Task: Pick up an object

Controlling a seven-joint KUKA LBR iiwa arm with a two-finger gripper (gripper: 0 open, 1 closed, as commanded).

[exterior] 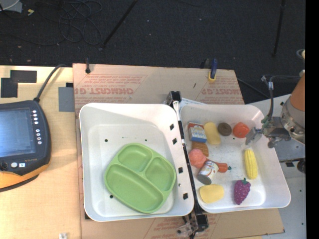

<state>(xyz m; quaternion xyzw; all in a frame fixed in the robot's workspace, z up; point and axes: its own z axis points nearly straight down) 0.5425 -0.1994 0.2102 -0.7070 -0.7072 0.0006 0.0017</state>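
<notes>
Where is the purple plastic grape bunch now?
The purple plastic grape bunch lies in the right white bin, near its front, between the yellow lemon-shaped toy and yellow corn cob.

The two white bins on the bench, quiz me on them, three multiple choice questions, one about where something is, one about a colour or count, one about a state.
1. Where does the green divided plastic plate lie?
A. in the left white bin
B. in the right white bin
C. on the cardboard sheet under the bins

2. What colour is the toy bunch of grapes?
A. orange
B. purple
C. blue

3. How does the yellow toy corn cob stand to the gripper?
A. clamped in it
B. lying loose on the bin floor below it
C. hanging from it over the plate

Answers:
1 A, the plate fills much of the left bin's floor.
2 B, the grapes are purple with a green stem.
3 B, the cob lies flat in the right bin, apart from the gripper at that bin's right rim.
</notes>
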